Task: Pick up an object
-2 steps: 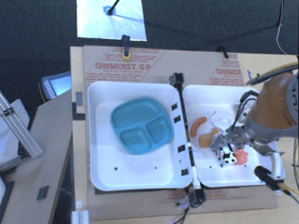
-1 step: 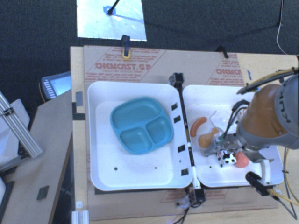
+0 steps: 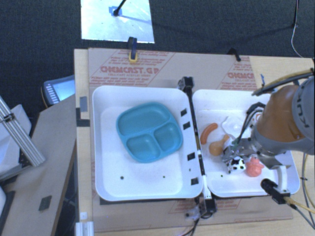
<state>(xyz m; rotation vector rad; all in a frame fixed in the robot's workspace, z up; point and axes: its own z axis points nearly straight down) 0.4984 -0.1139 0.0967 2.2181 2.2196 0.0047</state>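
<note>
Camera view — claw (image 3: 235, 157) grip unclear | sausage (image 3: 208, 132) long axis diagonal, upper-right to lower-left

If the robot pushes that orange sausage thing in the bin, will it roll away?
The orange sausage looks long, rounded and slightly curved, so a push from the side would probably roll or spin it. It seems small and likely light. Its smooth, shiny-looking skin may be slippery in the jaws.

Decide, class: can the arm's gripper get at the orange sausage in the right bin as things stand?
Probably yes. The sausage lies bare on the bin floor, nothing on top, and the gripper hangs just beside it.
</note>
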